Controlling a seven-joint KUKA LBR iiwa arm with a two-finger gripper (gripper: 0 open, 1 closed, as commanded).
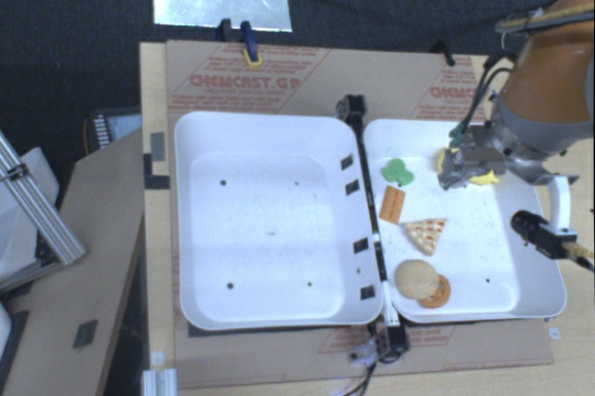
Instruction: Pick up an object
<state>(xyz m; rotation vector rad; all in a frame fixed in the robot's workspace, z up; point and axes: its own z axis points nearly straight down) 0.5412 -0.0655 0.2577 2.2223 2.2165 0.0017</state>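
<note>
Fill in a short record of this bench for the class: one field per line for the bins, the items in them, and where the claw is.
left bin: white, shallow, no items seen in it
right bin: white, holds all the items
green piece: near the divider, upper part of the right bin
orange block: just below the green piece
pizza-like wedge: middle of the right bin
round bun and orange slice: lower left of the right bin, touching
yellow item: under the claw, mostly hidden
claw: low over the right bin's upper area, at the yellow item; grip cannot be judged
</note>
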